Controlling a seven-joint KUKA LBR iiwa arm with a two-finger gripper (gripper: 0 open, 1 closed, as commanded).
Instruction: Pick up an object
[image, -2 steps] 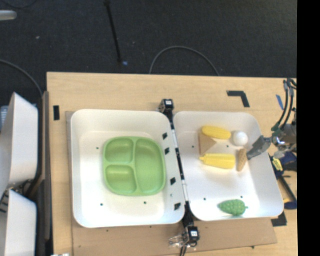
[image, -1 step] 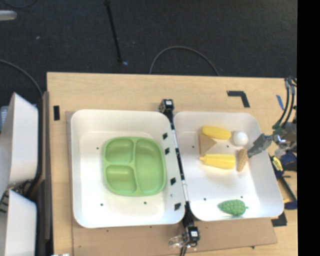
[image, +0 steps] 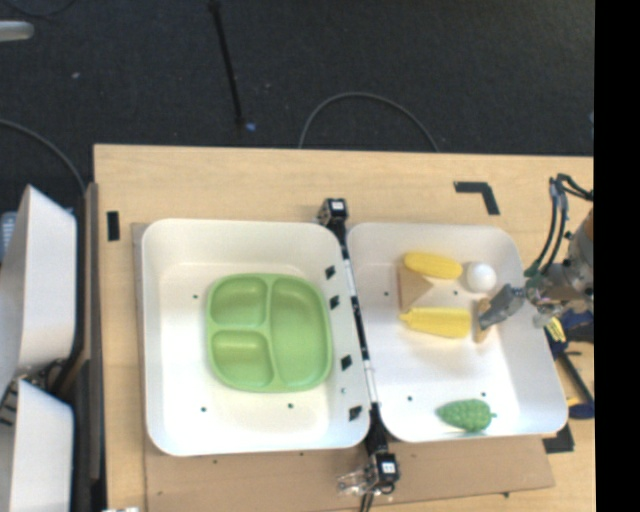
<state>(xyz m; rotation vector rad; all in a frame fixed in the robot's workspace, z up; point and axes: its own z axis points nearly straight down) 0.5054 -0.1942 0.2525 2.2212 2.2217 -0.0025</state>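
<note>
My arm is mostly cut off at the right edge. The gripper (image: 497, 308) is blurred at the right bin (image: 440, 405), beside the lower yellow corn (image: 437, 321); I cannot tell how it stands. A tan block (image: 411, 289) is partly hidden between both corns.

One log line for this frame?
gripper: right bin, beside lower corn | grasp: none seen | plate: left bin

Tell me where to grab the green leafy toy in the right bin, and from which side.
Grip the green leafy toy across its narrow width, coming straight down from above. It lies flat and alone near the right bin's front edge, long side left to right.
</note>
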